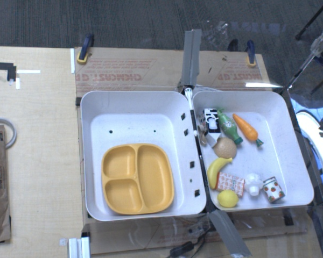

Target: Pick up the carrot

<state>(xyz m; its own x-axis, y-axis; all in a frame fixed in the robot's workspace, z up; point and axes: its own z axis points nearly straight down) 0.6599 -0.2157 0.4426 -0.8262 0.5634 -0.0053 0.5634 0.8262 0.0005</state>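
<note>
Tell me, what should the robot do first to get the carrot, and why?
Probably bring the gripper over the right bin and down above the carrot. It lies at a slant near the bin's far side, close beside a green bottle, so closing across its orange middle looks safest.

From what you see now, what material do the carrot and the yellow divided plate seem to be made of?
The carrot: probably moulded plastic, a toy; even orange body, small green tip, smooth look.
The yellow divided plate: likely hard plastic, matte to slightly glossy; uniform colour and rounded moulded compartments.
</note>
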